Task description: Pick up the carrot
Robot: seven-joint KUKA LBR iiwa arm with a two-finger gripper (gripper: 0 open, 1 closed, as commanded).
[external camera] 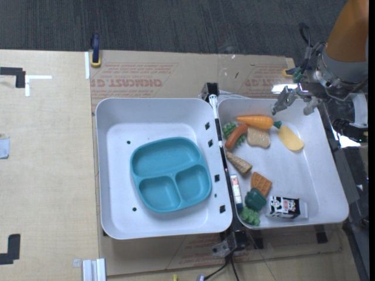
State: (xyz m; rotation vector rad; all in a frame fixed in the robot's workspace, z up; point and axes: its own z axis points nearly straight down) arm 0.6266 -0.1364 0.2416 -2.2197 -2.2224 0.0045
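The two-finger metal gripper [291,100] hangs over the far edge of the right white plastic bin [319,174], its dark fingers spread apart with nothing between them, so the claw reads as open and empty. The long orange plastic carrot with a small green stem tip [255,121] lies below and to the left of the claw in the view, near but not touching it. Its long axis runs roughly left to right across the bin, the green tip on the end closer to the claw and the taper pointing away. The carrot looks smooth, slim and glossy, probably slippery to pinch. It is crowded: away from the claw, just past the carrot, sit a tan toast slice [258,137] that it rests against and a shorter red-orange sausage-shaped toy [236,136]. A pale yellow rounded piece [290,138] lies almost straight below the claw. The next move likely calls for a short drop down-left with fingers straddling the carrot across its width.
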